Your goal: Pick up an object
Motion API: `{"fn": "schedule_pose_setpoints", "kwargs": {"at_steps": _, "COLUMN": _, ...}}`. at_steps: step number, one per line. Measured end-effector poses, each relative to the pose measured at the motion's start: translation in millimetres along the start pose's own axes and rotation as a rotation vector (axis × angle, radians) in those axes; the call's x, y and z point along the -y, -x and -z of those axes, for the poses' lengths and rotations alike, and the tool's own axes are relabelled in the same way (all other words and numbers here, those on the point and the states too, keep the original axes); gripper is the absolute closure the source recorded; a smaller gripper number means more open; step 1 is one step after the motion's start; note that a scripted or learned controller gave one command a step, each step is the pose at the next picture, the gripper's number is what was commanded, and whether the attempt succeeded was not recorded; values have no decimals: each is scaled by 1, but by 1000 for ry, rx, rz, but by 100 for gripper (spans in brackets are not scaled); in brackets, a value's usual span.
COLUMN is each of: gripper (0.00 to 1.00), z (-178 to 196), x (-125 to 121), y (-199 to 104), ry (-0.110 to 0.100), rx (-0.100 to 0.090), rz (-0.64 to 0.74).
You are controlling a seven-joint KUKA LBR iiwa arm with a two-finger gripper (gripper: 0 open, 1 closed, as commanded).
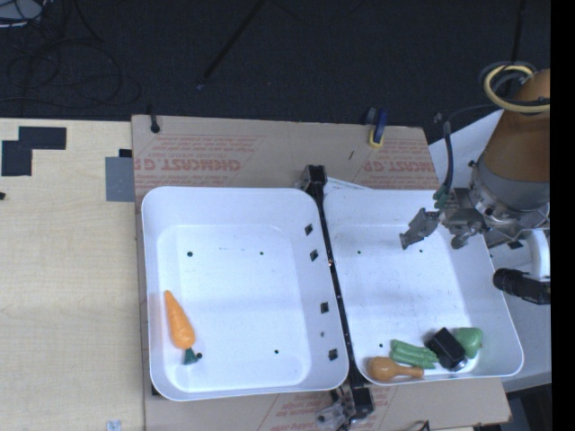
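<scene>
A toy carrot (178,321), orange with a dark green stub, lies in the left bin (225,206) near its front left corner. Along the front edge of the right bin (386,206) sits a cluster: a tan-orange gourd shape (393,369), a green pod (413,353), a black block (446,348) and a light green piece (469,338). My gripper (422,229) hangs over the back right part of the right bin, well apart from the cluster. Nothing shows held in it.
A black divider strip (325,277) runs between the two bins. The grey arm with its orange band (521,142) comes in from the right over the right bin's far corner. Cardboard (269,151) lies under the bins, with a blue clip (377,128) at its back edge.
</scene>
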State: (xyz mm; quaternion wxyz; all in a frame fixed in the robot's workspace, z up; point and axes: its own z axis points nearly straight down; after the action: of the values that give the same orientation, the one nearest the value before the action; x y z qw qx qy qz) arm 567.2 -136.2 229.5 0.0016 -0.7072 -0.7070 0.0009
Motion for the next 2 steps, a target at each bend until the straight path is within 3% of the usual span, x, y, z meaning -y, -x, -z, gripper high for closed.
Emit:
{"fn": "schedule_pose_setpoints", "kwargs": {"at_steps": 1, "gripper": 0, "z": -148, "x": -31, "y": -54, "ry": 3, "rx": 2, "rz": 4}}
{"fn": "schedule_pose_setpoints", "kwargs": {"at_steps": 2, "gripper": 0, "z": -35, "x": -80, "y": -78, "ry": 14, "rx": 1, "rz": 4}}
